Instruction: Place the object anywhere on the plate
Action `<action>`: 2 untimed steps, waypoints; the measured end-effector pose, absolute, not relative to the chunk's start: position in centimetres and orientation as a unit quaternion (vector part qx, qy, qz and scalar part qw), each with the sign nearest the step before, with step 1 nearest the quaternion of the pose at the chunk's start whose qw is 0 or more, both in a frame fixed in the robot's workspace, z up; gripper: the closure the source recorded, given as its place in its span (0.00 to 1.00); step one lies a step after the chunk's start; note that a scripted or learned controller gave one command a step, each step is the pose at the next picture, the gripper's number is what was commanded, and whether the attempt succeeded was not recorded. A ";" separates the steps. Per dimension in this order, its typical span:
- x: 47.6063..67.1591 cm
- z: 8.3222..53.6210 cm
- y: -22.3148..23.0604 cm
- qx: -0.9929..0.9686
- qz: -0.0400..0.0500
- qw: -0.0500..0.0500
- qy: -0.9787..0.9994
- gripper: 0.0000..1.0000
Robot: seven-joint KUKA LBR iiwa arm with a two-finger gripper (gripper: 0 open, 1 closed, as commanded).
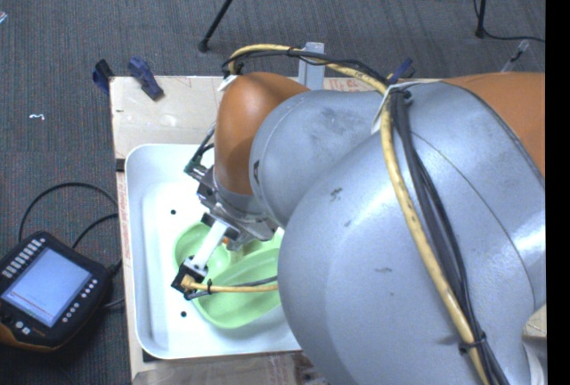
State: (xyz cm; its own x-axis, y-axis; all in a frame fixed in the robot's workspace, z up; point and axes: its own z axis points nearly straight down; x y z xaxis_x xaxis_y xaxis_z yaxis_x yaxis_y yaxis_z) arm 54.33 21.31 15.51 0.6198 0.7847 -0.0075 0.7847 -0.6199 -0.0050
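Hovering low over the green plate (233,310), the arm (374,223) hides its right side; jaws' state I cannot tell, nor where the object is, so I judge placement unconfirmed; plate lies toward the white bin's (147,196) near edge; bare floor left and beyond, near wall close.
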 end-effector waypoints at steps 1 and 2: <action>49.3 18.5 20.1 -0.891 0.004 0.001 -0.455 1.00; 49.3 18.5 20.2 -0.890 0.004 0.001 -0.455 0.00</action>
